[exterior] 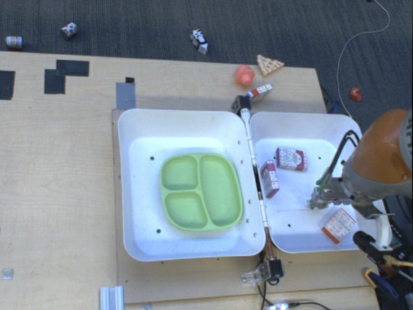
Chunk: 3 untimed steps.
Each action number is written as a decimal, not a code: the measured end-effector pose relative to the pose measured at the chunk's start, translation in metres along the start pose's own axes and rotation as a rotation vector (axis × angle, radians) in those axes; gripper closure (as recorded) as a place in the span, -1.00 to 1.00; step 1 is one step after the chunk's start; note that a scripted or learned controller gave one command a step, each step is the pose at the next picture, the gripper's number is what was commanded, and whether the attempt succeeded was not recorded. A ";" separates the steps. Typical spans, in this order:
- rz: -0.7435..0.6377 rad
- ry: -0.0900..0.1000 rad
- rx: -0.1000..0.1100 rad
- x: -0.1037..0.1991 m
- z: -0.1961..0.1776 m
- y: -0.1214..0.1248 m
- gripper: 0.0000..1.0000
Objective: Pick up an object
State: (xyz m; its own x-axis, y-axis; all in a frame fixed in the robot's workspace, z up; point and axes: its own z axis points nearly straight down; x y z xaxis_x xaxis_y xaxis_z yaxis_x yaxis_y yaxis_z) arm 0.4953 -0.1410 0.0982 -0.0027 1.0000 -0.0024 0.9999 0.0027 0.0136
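The grey two-finger gripper hangs low over the right shallow white bin; whether it is clenched or released cannot be told. Just right and below lies a flat orange-and-white packet. Further left stands a dark red carton, with a red-and-white box above. Farthest left, a green divided plastic plate.

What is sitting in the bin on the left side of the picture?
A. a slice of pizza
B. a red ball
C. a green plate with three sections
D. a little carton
C: the green plate with three sections lies in the middle of the left bin.
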 end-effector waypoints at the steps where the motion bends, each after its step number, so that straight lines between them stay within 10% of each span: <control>1: 0.000 0.000 0.000 0.000 0.000 0.000 -1.00; 2: -0.001 0.000 -0.003 0.001 -0.010 0.001 1.00; 3: -0.003 0.005 0.009 0.129 -0.093 0.074 1.00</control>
State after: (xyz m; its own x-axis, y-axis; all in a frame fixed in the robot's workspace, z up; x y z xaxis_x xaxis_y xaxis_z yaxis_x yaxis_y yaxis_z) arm 0.5679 -0.0111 0.1922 -0.0060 1.0000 0.0028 1.0000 0.0060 0.0050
